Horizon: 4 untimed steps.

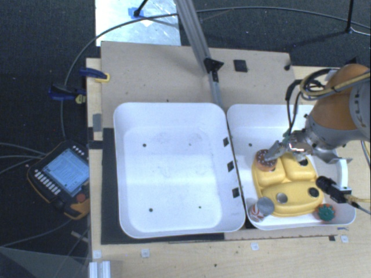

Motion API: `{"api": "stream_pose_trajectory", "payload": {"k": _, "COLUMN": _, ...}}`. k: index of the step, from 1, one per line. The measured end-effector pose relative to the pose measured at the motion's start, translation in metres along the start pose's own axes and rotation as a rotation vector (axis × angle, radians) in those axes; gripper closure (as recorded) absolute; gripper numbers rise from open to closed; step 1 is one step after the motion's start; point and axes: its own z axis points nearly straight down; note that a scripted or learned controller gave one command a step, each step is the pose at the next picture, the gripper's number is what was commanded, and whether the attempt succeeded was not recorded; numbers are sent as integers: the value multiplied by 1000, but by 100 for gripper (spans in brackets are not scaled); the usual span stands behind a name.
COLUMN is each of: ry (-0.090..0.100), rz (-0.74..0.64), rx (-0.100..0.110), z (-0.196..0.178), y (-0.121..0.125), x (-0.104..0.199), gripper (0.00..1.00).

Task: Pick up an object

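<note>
Two shallow white bins side by side on a tan counter [156, 74], seen from above at a slant. Left bin [168, 167] across the centre of the frame; right bin [246, 126] in the lower right, its rim touching the left bin's along the middle.

Crowded into the lower half of the right bin: a large yellow plastic object [287, 185] with rounded lumps on top, a small round item with a brown and white top [266, 158] just beside its upper left edge, a grey cylinder [262, 207] against its lower left corner, and a small teal ball [326, 213] near its lower right, close to the bin's rim.

Reaching in from the right edge of the frame, the grey arm with its orange band [348, 100] and a loop of cables over the upper right of the bin. Gripper [290, 146] low over the upper edge of the yellow object, between that object and the brown-topped item. State of the fingers: cannot tell, too small and blurred against the metal body. Nothing visibly pinched between them. A black fitting [327, 188] lower down beside the yellow object's right side.

Elsewhere: a handheld control pendant [61, 175] with a lit screen at the left edge, on dark carpet; blue and yellow clamps [78, 86] at the counter's upper left corner; a grey pole [194, 30] slanting down from the top centre to the counter's far edge.
</note>
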Motion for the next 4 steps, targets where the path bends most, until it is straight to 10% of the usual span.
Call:
{"api": "stream_pose_trajectory", "payload": {"k": 1, "ry": 4, "rz": -1, "rx": -9, "z": -15, "y": 3, "x": 2, "gripper": 100}}
{"api": "stream_pose_trajectory", "payload": {"k": 4, "ry": -3, "rz": -3, "rx": -2, "z": -155, "y": 11, "x": 7, "gripper": 100}}
